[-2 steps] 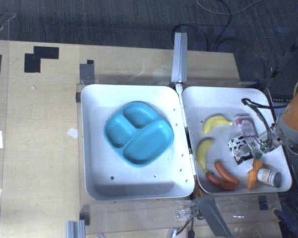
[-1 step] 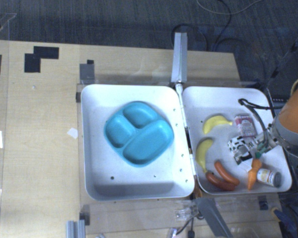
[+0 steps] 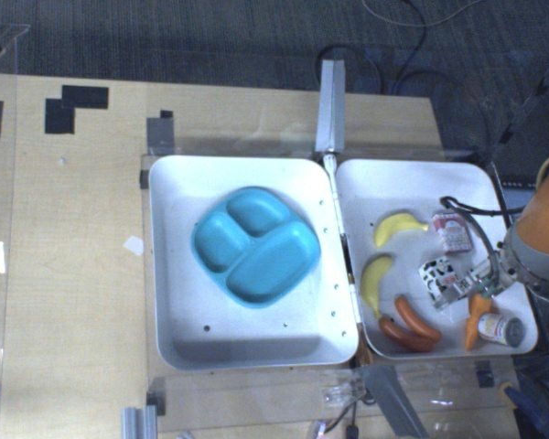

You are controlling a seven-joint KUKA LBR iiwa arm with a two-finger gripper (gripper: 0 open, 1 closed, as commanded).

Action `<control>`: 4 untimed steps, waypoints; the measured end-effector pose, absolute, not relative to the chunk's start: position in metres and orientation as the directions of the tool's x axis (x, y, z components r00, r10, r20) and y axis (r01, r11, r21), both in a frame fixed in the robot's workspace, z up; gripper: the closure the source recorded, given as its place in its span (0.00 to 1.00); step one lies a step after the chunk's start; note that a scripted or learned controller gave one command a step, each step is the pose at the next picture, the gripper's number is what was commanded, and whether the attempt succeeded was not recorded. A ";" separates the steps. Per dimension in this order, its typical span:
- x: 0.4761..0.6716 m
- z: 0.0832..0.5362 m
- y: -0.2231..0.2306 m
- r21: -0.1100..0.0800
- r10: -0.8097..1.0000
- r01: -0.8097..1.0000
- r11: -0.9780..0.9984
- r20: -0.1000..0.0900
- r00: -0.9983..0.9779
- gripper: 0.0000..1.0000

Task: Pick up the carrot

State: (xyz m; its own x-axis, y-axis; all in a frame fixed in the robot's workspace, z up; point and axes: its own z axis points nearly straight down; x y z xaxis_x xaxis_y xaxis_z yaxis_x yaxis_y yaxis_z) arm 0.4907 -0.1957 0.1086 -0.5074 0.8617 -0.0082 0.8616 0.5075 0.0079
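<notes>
Lying just beside the white can (image 3: 505,328): small orange plastic carrot (image 3: 476,319), likely light, stiff, slippery; gripping mid-body advisable. Tool (image 3: 483,284) hovering above; spread impossible to tell.

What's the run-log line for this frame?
stage: approach | end effector above carrot in right bin | carrot lying in bin, not lifted | left bin: blue tray
</notes>
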 end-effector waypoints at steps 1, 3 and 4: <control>0.492 0.091 -0.205 0.010 0.745 0.745 0.667 -0.011 -0.667 0.00; 0.496 0.104 -0.205 0.016 0.745 0.745 0.667 -0.021 -0.666 0.00; 0.499 0.116 -0.204 0.021 0.744 0.744 0.668 -0.027 -0.667 1.00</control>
